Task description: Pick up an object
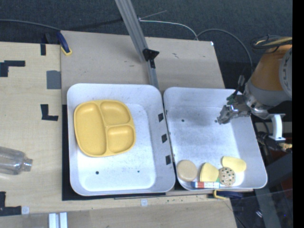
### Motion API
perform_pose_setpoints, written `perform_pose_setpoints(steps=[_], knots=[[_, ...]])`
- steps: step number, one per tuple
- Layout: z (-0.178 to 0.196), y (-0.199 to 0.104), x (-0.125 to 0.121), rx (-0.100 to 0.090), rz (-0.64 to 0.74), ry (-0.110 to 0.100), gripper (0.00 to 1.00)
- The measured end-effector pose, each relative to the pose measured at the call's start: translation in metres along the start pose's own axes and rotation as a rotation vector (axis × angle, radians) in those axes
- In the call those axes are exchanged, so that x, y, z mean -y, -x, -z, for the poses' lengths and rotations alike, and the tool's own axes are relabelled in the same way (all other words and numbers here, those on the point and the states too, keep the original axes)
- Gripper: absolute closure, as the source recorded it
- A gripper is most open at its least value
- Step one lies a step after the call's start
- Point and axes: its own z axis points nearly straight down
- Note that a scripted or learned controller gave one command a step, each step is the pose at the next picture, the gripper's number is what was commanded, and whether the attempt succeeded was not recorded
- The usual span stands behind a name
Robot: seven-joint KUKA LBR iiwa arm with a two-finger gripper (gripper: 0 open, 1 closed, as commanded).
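A robot arm [270, 75] reaches in from the right, its gripper [224, 117] poised above the upper right part of the right bin [204, 132]; whether its fingers are apart or together cannot be told. Nothing shows between them. The play food lies well apart from the gripper, along the bin's near edge: a tan bun [186, 170], a yellow wedge [208, 172], a chip cookie [227, 176] and a yellow piece [234, 164]. A yellow divided plate [104, 127] rests in the left bin [118, 175].
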Motion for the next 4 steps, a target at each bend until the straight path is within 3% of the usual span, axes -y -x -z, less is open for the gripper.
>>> perform_pose_setpoints(steps=[1, 2, 3, 4], knots=[[-0.058, -0.072, -0.017, -0.003, 0.005, -0.002, 1.00], [-0.067, -0.103, -0.025, -0.001, 0.002, 0.003, 1.00], [-0.065, -0.100, 0.007, 0.001, -0.002, 0.006, 1.00], [-0.065, -0.099, 0.006, -0.001, 0.000, 0.006, 1.00]])
